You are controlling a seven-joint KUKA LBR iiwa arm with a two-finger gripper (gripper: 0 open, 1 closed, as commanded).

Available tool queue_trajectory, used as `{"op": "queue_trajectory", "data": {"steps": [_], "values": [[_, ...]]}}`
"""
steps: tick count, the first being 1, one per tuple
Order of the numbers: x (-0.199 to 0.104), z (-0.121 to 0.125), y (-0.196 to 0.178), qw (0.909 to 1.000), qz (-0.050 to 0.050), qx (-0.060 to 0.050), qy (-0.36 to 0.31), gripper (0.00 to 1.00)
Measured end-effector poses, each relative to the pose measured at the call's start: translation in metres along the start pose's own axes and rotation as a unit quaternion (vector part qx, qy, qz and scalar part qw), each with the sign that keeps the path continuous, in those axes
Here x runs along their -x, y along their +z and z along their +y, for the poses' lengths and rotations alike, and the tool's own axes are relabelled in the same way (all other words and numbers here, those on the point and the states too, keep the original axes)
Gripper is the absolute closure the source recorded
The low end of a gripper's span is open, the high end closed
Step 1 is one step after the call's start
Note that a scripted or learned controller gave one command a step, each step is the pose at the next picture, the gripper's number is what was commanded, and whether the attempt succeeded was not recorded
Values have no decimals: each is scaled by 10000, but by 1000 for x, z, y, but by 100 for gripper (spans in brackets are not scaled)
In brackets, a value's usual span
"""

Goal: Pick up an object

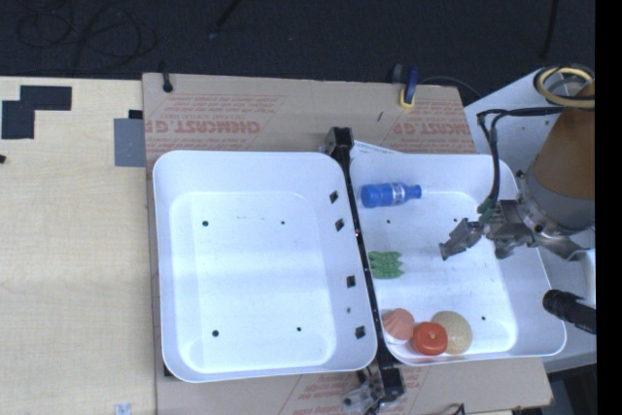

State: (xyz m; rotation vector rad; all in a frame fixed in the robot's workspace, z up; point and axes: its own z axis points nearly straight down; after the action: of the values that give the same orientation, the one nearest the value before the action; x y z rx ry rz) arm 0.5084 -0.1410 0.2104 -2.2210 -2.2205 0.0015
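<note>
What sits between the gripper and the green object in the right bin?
Nothing. In the camera view, bare white bin floor runs from the gripper to the green object in the right bin.

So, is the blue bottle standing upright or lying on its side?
Lying on its side. The blue bottle stretches flat across the right bin floor, cap toward the right.

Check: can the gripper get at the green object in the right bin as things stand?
Probably yes. The gripper is over the right bin, with bare floor between it and the green object; the blue bottle lies well off that path.
</note>
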Motion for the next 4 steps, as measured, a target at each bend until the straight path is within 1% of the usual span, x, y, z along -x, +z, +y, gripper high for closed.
{"op": "queue_trajectory", "data": {"steps": [1, 2, 3, 4], "values": [[0, 0, -10, 10000, 4, -9, 1, 100], [49, -11, -195, 9999, -39, 91, 17, 100], [74, -34, -172, 10000, -1, -8, 11, 100], [72, -32, -150, 10000, 3, -9, 2, 100]]}}
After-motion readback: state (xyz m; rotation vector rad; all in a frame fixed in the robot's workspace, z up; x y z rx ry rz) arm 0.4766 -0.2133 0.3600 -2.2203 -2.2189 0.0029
